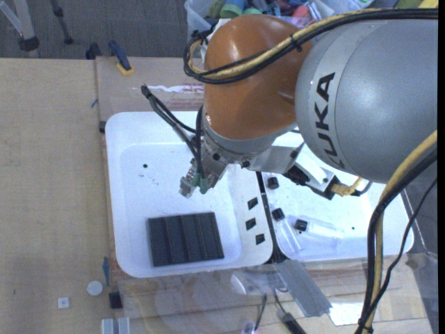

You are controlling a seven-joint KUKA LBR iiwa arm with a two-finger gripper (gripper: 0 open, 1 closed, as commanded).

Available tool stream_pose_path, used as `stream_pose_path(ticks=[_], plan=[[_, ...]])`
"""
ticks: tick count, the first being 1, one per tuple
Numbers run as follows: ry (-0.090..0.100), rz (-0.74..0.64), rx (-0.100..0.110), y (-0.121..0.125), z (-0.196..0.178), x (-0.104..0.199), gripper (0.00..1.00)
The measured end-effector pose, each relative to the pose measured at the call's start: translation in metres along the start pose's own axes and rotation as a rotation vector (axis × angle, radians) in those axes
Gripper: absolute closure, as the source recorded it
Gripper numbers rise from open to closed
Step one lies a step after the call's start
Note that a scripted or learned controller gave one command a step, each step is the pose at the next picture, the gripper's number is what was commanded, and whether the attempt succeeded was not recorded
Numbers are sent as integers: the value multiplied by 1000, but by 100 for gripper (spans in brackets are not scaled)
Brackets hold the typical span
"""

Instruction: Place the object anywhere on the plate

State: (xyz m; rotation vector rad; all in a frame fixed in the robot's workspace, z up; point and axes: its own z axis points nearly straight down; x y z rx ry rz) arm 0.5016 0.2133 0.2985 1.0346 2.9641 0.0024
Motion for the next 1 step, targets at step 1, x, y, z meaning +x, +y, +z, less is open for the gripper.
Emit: stream_pose_path(ticks=[1], plan=[[0, -46, 0, 13, -36, -4, 100]])
